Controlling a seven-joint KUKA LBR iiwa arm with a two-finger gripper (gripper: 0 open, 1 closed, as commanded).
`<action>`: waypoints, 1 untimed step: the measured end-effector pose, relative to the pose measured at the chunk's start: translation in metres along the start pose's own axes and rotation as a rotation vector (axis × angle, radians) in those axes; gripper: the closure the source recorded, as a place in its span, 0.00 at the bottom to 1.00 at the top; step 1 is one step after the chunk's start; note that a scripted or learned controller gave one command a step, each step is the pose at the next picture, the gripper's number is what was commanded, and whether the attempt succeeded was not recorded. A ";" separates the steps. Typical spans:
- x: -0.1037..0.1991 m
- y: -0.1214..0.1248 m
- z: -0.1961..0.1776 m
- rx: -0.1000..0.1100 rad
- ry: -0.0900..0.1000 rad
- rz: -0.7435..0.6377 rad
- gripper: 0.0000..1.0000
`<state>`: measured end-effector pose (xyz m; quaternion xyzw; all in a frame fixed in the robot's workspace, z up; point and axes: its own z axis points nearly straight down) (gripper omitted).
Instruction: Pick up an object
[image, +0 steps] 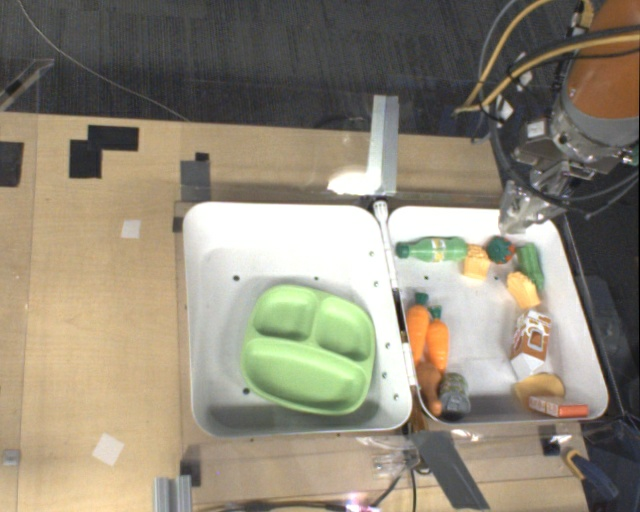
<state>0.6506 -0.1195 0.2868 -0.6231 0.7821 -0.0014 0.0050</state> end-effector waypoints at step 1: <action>0.046 -0.031 -0.013 0.004 0.002 0.282 1.00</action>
